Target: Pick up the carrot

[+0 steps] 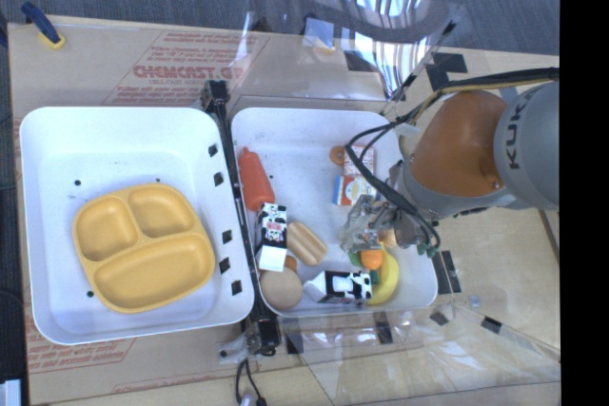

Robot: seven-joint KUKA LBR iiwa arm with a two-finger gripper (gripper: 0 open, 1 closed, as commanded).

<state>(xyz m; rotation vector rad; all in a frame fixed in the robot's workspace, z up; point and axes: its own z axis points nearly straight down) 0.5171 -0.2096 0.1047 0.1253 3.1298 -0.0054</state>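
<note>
From above, the right bin (285, 121) serves as landmark: the carrot (254, 179) lies lengthwise along its left wall, well apart from the gripper (373, 233), which hangs low near the bin's lower right corner over a small orange and green piece (369, 258) beside a banana (386, 280); whether it is released or clenched I cannot tell. Also in that bin are two black-and-white cartons (273, 228) (348, 284), a hot dog bun (306, 242), an egg-shaped brown thing (280, 288) and a small box (350, 185), while left of it the other bin (48, 138) holds a yellow divided plate (143, 247)
</note>
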